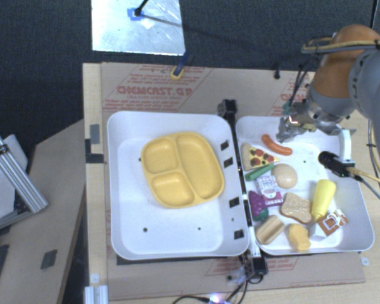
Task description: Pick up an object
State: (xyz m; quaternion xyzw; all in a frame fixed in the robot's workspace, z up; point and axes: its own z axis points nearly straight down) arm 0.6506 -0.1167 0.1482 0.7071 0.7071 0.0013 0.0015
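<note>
The grey robot arm (367, 75) with its orange band comes in from three o'clock. Its small metal gripper (290, 129) hangs over the top part of the right white plastic bin (361, 230). I cannot tell how the gripper is set, and nothing shows pinched in it.

Just below the gripper, at about seven o'clock from it, lies a long red toy hot dog (277, 145). It looks very close to the gripper tip, maybe touching. At eight o'clock from the hot dog is a toy pizza slice (254, 155) with red dots, and a green toy bean pod (261, 170) sits under that.

At six o'clock from the gripper is a round cream toy ball (285, 175). Next to it is a small white and pink packet (267, 184). Lower down sit a brown toy toast slice (296, 208), a yellow toy bottle (323, 196), a purple toy piece (256, 203), a tan toy bread roll (270, 229) and a yellow toy lump (297, 236).

At nine o'clock is the left white plastic bin (123, 233). A yellow plastic plate with three parts (181, 168) lies in it.
</note>
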